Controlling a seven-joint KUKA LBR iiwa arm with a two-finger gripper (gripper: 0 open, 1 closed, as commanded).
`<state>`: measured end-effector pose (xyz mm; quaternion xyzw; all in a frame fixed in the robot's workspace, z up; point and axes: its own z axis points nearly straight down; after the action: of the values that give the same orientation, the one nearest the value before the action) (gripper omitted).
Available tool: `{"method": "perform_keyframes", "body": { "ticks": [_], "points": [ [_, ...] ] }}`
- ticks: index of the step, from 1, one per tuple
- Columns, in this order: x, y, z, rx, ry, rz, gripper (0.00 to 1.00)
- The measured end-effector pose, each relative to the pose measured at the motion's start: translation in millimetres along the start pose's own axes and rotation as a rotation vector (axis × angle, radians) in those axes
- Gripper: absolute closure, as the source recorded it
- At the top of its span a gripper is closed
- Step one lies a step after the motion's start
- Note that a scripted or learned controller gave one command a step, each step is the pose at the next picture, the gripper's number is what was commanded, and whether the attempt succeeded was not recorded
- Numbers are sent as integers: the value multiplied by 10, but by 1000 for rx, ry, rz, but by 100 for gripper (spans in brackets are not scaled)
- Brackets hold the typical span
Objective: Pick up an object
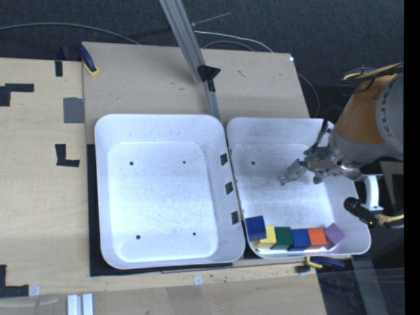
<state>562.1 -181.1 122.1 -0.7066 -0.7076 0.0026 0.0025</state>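
A row of small blocks lies along the front wall of the right bin [275, 133]: a blue block [255, 226], a yellow one [268, 237], a green one [283, 235], another blue one [300, 237], an orange one [317, 236] and a purple one [334, 233]. My gripper [304, 176] hangs over the middle right of this bin, well behind the row of blocks. It is open, and there is nothing between its fingers.
The left bin [105, 176] sits beside the right one, joined by dark clips [229, 188] along their shared edge. A metal pole [185, 31] slants up from the back. The arm's orange band [364, 113] is at the right.
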Motion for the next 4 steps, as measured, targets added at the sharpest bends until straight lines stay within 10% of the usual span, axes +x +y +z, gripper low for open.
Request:
{"method": "perform_keyframes", "body": {
  "ticks": [1,2,4],
  "points": [
    [288,86,-667,-6,0,0,0],
    [295,87,-764,-6,0,-2,100],
    [505,421,-328,-5,-1,-1,100]
  ]
}}
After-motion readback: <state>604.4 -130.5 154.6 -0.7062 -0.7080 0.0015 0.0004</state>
